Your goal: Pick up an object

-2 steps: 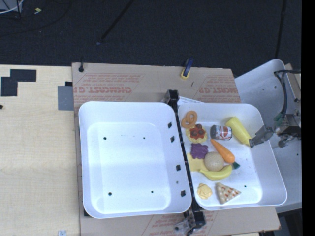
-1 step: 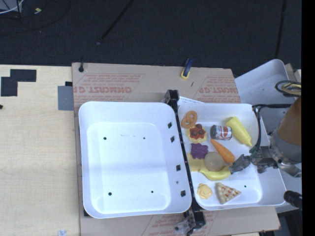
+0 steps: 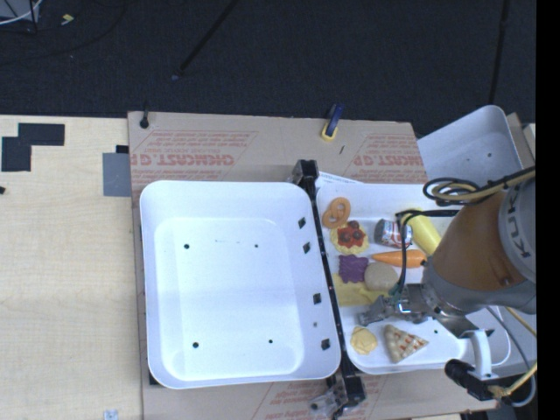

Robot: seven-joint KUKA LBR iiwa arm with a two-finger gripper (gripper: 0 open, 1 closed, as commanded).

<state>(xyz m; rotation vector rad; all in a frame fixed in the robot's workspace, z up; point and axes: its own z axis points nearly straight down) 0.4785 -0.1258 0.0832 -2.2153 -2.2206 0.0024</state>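
The right bin (image 3: 455,357) holds several toy foods. A pretzel (image 3: 336,212) and a red tart (image 3: 352,234) lie at its far left, with a silver can (image 3: 391,232) and a yellow banana (image 3: 424,232) beside them. Nearer lie an orange carrot (image 3: 398,257), purple grapes (image 3: 353,269), a beige roll (image 3: 381,276) and a yellow cheese piece (image 3: 350,294). A round yellow cookie (image 3: 364,340) and a pizza slice (image 3: 402,343) lie at the front. My gripper (image 3: 388,309) is low in this bin, between the beige roll and the pizza slice. I see nothing held in it.
The left bin (image 3: 157,234) stands beside the right one, with a black clip strip (image 3: 319,261) between them. Both rest on cardboard (image 3: 227,147). A blue and yellow clamp (image 3: 331,122) sits at the cardboard's far edge. The arm's orange band (image 3: 472,243) covers the right bin's right side.
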